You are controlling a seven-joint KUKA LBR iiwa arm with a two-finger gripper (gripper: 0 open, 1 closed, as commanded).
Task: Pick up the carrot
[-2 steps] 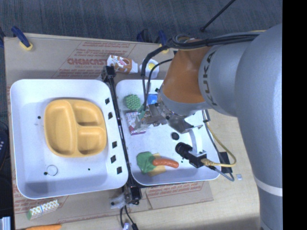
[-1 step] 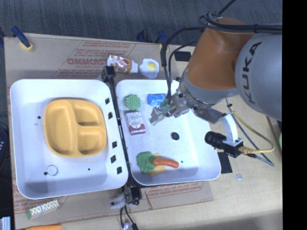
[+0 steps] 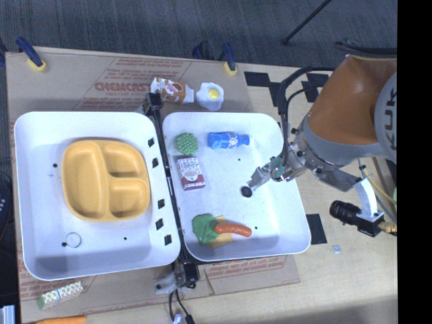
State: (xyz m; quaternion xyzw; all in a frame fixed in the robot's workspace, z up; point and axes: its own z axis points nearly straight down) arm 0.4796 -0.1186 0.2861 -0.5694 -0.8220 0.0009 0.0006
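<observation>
Nearest to where I stand, at the near edge of the bench (image 3: pixel 337 275), a small patterned wrapper (image 3: pixel 59 294) lies on the cardboard sheet in front of the left bin (image 3: pixel 27 201). Just beyond, in the near part of the right bin (image 3: pixel 290 231), is the carrot (image 3: pixel 233 230): a short orange toy, smooth and glossy, lying roughly left to right with its leafy green top (image 3: pixel 204 227) bunched at the left end. It rests close to the bin's near wall.

The hand (image 3: pixel 260 179) hangs over the right side of that bin, farther back than the carrot and to its right, with nothing between its fingers; whether they are spread or closed I cannot tell from here. A dark tip points down toward the bin floor.

To do this well, I'd judge the hand should travel nearer and leftward, turn so its fingers straddle the carrot's narrow body across its length, and come down on the orange middle rather than the soft leaves. The near wall leaves little room, so the descent wants to be straight.

Elsewhere in that bin: a knobbly green ball (image 3: pixel 186 142), a blue bottle (image 3: pixel 227 140) and a red carton (image 3: pixel 191 173). A yellow divided tray (image 3: pixel 106 179), rounded and matte, sits in the left bin.
</observation>
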